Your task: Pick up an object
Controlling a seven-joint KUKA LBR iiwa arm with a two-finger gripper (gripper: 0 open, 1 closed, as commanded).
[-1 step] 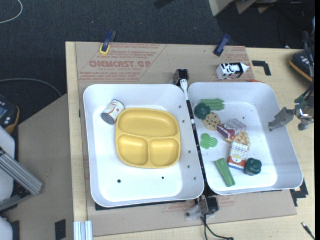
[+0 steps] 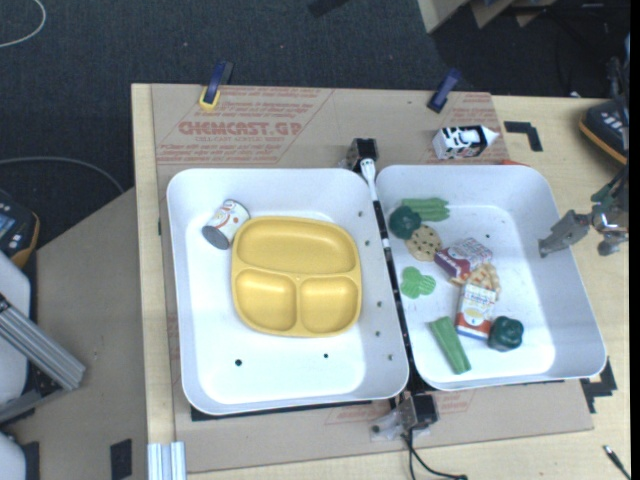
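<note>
At the right bin's (image 2: 560,218) outer rim, the end effector (image 2: 585,226) hangs with fingers spread, gripping nothing, well apart from the toy food (image 2: 470,278).

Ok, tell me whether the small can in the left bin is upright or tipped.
Tipped. The can lies on its side beside the yellow tray, its dark end facing the bin's left wall.
</note>
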